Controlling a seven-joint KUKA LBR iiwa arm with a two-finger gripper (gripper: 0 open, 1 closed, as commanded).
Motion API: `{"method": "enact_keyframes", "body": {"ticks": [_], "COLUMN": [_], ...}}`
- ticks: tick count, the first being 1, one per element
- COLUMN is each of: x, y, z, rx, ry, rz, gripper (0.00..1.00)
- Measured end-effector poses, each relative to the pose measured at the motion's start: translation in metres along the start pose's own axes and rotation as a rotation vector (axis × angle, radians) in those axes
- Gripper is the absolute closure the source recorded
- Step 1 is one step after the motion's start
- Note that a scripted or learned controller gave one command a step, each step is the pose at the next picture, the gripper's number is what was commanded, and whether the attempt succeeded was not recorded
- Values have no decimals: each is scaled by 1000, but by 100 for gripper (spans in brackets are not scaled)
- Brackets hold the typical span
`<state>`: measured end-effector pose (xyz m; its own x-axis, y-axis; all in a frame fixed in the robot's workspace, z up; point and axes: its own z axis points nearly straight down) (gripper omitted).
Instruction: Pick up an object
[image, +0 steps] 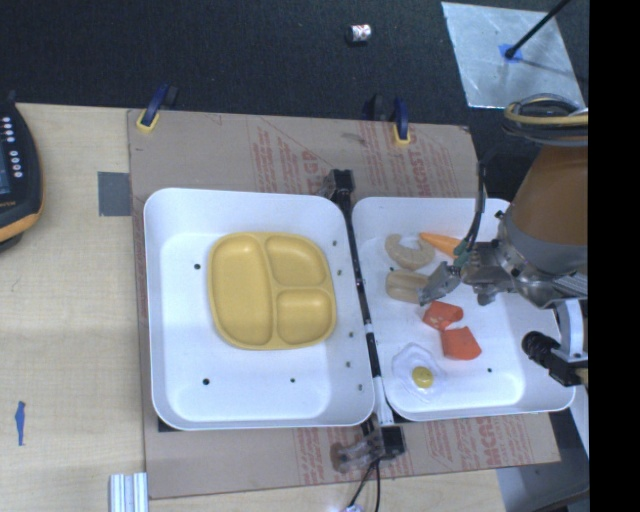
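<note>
Claw (442, 284) low inside the right bin (540, 398), reaching in from the right edge. Tips over the crowded middle of that bin, next to the pale beige slice (404, 288) and just above the red chunk (443, 315). Cannot tell whether spread or pressed together: dark metal parts overlapping, tips too small to read. Nothing plainly pinched.

Pickable things all in the right bin. Another pale curved piece (405, 250) toward the far wall of that bin, an orange carrot-like piece (440, 241) beside it. A second orange-red chunk (461, 344) nearer the front wall. A fried egg toy (418, 368) close to the front-left corner. Left of the right bin, a yellow divided plate (271, 290) in the left bin (170, 400).

Likely trouble, judged from this layout:

- Closing between two pieces instead of around one, given the tight cluster near the tips; result probably a nudge, not a grip.
- Catching a rounded beige slice by its edge and squeezing it out sideways.
- Pushing the red chunk toward the front wall of the right bin while descending, leaving nothing to close on.
- Pressing down onto the bin floor if aimed at the flat egg, too thin for a side grip.
- Grabbing two pieces together and dropping one on the lift.

Safest bet probably the red chunk, blocky and close to the tips.
</note>
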<state>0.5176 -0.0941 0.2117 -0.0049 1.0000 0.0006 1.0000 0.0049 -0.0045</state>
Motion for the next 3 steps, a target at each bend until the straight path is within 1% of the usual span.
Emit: {"method": "enact_keyframes", "body": {"ticks": [1,2,3], "x": [-41,-41,-41], "y": [-2,1,1], "z": [126,110,110], "rx": [7,-1,-2], "ry": [-1,-2,-2], "rz": [3,-1,-1], "gripper": [0,100,0]}}
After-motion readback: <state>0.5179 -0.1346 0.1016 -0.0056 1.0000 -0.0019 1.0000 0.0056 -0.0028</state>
